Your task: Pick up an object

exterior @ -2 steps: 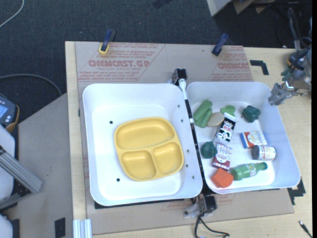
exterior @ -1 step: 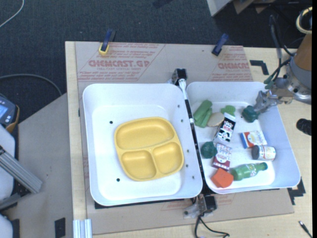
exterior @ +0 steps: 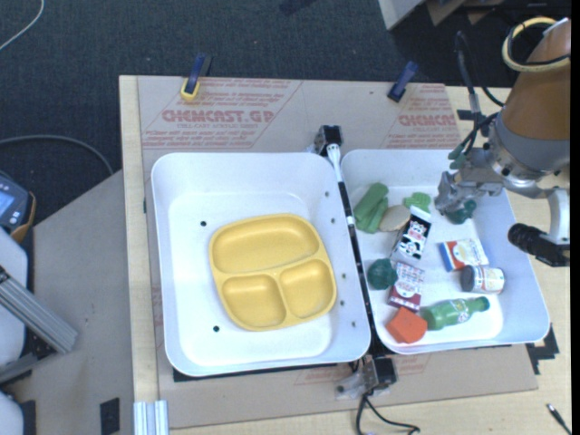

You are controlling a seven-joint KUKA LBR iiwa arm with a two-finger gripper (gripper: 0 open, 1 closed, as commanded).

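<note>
My gripper hangs over the right bin's far corner on a small teal object, prob. light, hard plastic, best pinched across its middle; grip state I can't tell.

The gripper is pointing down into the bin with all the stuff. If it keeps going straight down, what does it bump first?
Probably the small teal object right under the gripper; depth is hard to judge, so it may already be touching it.
</note>
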